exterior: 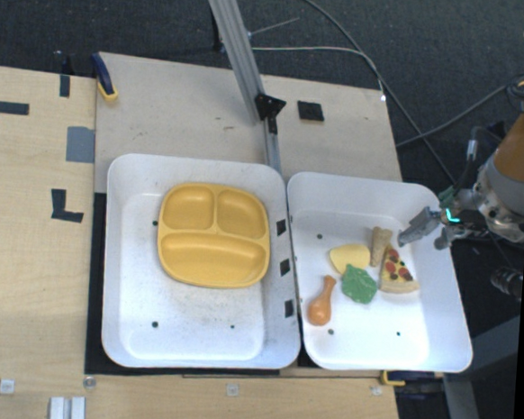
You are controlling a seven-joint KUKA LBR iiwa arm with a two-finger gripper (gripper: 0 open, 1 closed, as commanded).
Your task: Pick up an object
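Two white bins side by side on the bench: left bin (pixel 131 266) holding a yellow divided plate (pixel 214 235), right bin (pixel 432 340) holding a cluster of toy food. In the cluster: a pizza slice (pixel 398 273), a tan stick (pixel 380 246) standing just left of it, a pale yellow piece (pixel 349 256), a green piece (pixel 359 285) touching its lower edge, and an orange drumstick (pixel 321 303) lower left, slightly apart.

Gripper (pixel 430 228) poised at the right bin's upper right, near the rim, at the end of the grey arm (pixel 508 183) reaching in from the right. Finger spread not discernible. Nothing visibly between the fingers.

Pizza slice and tan stick nearest the gripper, below and to its left, not touching it. Drumstick farthest away.
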